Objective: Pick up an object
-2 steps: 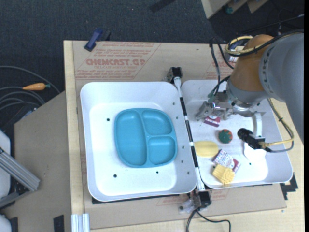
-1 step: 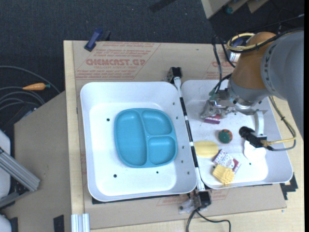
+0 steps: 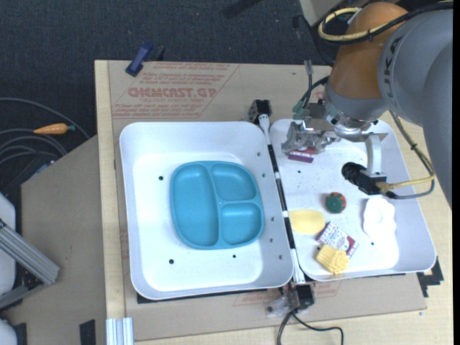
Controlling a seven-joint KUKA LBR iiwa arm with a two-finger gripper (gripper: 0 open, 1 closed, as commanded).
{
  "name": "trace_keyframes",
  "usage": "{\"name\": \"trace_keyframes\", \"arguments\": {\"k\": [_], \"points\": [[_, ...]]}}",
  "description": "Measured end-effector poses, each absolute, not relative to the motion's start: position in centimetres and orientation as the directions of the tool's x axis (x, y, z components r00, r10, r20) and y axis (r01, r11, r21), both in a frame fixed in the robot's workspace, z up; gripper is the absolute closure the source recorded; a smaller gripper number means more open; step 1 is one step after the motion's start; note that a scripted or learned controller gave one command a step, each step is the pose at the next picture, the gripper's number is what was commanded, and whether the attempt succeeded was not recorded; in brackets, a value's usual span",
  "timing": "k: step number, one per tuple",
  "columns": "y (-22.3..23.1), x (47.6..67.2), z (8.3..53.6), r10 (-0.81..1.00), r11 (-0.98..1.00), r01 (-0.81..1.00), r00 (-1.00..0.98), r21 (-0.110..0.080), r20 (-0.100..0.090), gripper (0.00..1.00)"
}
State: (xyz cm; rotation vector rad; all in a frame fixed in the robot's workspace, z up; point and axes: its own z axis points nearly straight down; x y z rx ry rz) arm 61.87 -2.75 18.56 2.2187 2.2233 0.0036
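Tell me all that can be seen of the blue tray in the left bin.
The blue tray looks like smooth plastic, with rounded corners and three compartments: one long, two smaller. It lies flat, slightly turned, near the middle of the left bin, resting on its white floor. Nothing lies in it, and nothing else touches it.

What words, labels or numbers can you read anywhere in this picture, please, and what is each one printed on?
"CHEMCAST GP": large red letters on the brown board under the bins; the last letters are blurred, so this reading is unsure.
Smaller red lines above and below it on the same board: too blurred to read.
Small packet in the right bin: patterned, with print too small to read.
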Motion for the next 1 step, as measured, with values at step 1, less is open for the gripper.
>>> {"name": "trace_keyframes", "arguments": {"k": [1], "points": [[-0.02, 57.39, 23.01, 1.0, 0.001, 1.0, -0.001, -0.002, 0.002, 1.0]]}}
